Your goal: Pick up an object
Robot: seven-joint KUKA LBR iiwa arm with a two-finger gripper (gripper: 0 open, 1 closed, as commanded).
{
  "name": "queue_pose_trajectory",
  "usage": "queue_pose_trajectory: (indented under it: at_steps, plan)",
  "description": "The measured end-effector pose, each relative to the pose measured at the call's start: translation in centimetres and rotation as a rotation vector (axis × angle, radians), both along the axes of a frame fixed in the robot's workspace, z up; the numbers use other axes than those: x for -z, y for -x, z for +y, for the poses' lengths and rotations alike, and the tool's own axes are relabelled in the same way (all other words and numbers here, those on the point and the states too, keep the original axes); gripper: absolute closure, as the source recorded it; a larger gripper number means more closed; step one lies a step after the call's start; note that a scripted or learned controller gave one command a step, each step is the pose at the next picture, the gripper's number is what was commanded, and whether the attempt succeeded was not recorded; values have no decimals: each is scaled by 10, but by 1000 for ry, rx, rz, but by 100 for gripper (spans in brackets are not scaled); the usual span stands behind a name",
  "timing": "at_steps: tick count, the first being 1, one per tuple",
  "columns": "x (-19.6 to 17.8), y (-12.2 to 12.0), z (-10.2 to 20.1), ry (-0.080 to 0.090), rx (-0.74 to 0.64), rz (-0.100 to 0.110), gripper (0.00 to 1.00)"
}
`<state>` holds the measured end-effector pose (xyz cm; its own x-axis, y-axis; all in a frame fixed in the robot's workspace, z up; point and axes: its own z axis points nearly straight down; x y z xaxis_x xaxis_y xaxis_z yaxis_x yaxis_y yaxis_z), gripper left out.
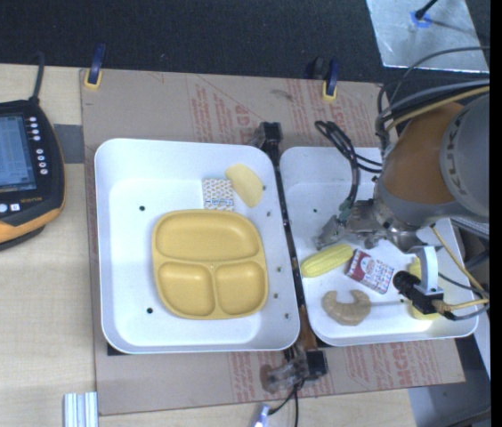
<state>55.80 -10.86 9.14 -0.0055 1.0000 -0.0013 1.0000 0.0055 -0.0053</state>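
Corn-shaped yellow toy [327,261] lies in the right white bin [315,181] by its left wall, and just above it we see the gripper [344,223]; we cannot tell how far its fingers are parted. Beside the corn sit a red-and-white packet [370,271] and a tan curved pastry toy [346,307]. The left white bin [119,238] holds a yellow three-compartment plastic tray [209,262].

Right bin contents: a yellow corn cob [327,260] is lying at 9 o'clock, tilted. A tan croissant-shaped piece [347,306] is resting at 6 o'clock. A small red-and-white packet [371,270] is lying flat between them, toward the centre, just beside the cob.
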Motion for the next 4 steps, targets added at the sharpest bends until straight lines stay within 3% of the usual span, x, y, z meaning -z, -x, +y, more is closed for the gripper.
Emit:
queue_pose_trajectory:
  at_steps: [1,2,3,4]
  plan:
    - [-1,-64,-56,0,4,-4,0]
    - [0,-24,-33,-1,2,0,0]
    - [-86,-99,-76,0,1,-6,0]
    - [-41,-28,7,-1,-2,1,0]
